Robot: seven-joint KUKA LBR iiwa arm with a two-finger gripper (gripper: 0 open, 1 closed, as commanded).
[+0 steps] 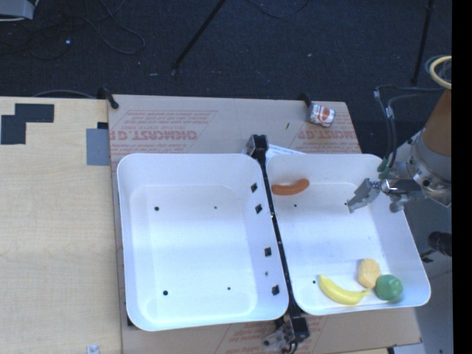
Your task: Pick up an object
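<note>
Hovering at right bin's (413, 268) right rim, end effector (376, 194) fingers spread, pinching nothing. Sausage (290, 187) far-left; banana (341, 291), yellow lump (368, 272), green ball (389, 287) clustered near-right corner. Risk: crowded cluster blocks finger entry; ball probably rolls; wall collision.

The shallow white right bin (413, 253) offers a wide bare middle for passing, hemmed by the orange sausage-shaped toy (290, 187) near its far wall and the yellow plastic banana (341, 291), small yellow lump (369, 272) and green ball (389, 287) clustered in its near corner.
</note>
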